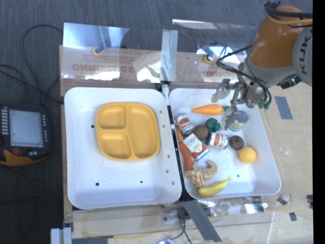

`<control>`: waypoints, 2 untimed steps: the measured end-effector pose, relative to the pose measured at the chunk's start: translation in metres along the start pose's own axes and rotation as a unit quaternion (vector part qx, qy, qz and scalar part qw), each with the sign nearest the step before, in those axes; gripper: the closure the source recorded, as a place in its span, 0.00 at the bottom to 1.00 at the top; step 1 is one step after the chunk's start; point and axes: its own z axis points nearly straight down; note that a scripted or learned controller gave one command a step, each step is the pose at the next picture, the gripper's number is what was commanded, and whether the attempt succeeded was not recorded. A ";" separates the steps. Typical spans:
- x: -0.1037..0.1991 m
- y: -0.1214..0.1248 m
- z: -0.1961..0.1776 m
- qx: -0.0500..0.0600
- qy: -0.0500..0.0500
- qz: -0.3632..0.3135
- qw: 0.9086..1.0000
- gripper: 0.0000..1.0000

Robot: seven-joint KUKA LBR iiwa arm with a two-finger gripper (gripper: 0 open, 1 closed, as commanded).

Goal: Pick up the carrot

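Note:
The carrot [207, 110] is orange with a green top at its right end. It lies crosswise near the back of the right bin [269, 159]. My gripper [229, 95] hangs just above and behind the carrot's green end, reaching in from the upper right. Its fingers [220, 91] stand apart with nothing between them, so it is open. The carrot is not held.
Crowding the right bin are small cans [184, 122], a silver can [236, 120], a green piece [212, 123], brown balls [236, 142], a yellow fruit [247, 155], a banana [213, 187] and a long orange-red piece [185, 155]. A yellow divided plate [127, 131] sits in the left bin [81, 182].

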 end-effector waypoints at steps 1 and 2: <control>-0.033 -0.003 0.112 0.000 -0.002 0.026 1.000 0.00; -0.033 -0.002 0.106 0.001 -0.001 0.025 1.000 1.00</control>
